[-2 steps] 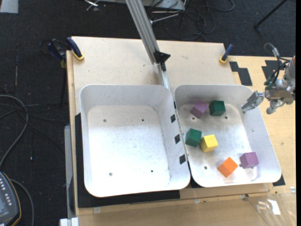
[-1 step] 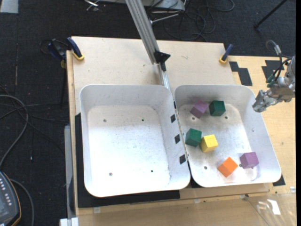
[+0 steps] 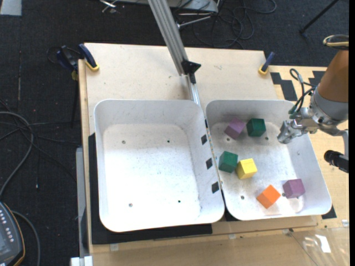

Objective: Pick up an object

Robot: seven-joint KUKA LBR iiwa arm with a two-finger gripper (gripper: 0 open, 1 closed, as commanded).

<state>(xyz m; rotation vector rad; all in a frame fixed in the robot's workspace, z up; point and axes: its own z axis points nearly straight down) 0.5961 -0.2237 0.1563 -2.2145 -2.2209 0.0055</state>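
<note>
1. The gripper [image 3: 284, 133] hangs over the right bin [image 3: 316, 165], close to its right wall and near the far corner. I cannot tell its state from where I stand, and I see no object in it.
2. Six blocks lie in this bin. A purple block [image 3: 235, 128] and a green block [image 3: 255, 127] are near the far wall, just beside each other.
3. A second green block [image 3: 228, 162] touches a yellow block [image 3: 247, 168] around the middle of the bin.
4. An orange block [image 3: 269, 196] and a second purple block [image 3: 293, 188] are near the front right corner.
5. The left bin [image 3: 111, 148] has nothing to pick.
6. Risks, as I judge them: the gripper is near the wall, so a descent here may hit the rim or close on nothing. The paired blocks sit tight together, so it could push one away or catch two.
</note>
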